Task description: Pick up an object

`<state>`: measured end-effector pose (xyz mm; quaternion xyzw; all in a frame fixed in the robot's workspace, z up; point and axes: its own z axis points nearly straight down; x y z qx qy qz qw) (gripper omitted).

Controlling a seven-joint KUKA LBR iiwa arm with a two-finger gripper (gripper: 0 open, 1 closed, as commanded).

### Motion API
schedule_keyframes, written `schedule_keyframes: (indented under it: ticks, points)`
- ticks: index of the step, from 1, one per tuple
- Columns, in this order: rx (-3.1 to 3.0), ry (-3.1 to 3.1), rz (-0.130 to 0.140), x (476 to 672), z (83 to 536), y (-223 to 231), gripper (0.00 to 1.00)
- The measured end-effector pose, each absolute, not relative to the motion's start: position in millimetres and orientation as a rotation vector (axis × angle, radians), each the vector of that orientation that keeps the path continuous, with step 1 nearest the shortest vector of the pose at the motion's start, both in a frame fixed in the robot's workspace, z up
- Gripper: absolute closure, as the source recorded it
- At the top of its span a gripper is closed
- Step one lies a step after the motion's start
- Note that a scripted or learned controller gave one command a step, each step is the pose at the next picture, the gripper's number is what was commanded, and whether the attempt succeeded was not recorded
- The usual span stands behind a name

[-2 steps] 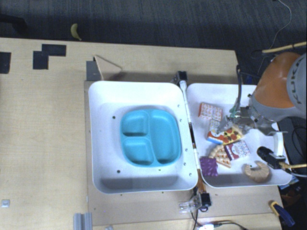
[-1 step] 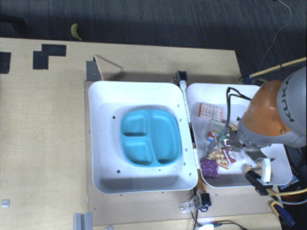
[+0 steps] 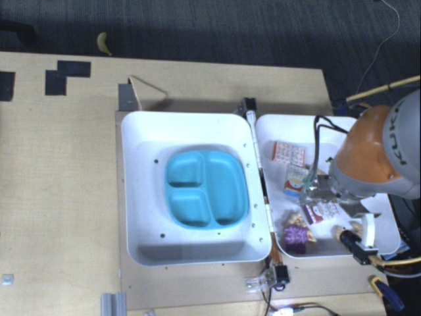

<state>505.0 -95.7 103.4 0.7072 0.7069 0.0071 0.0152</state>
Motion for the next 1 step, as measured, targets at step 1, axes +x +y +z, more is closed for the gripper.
schedule_keyframes:
  ticks: [1]
  points:
    - [2.212,2.226,0.008,584.3,185.8,-25.3,1.0]
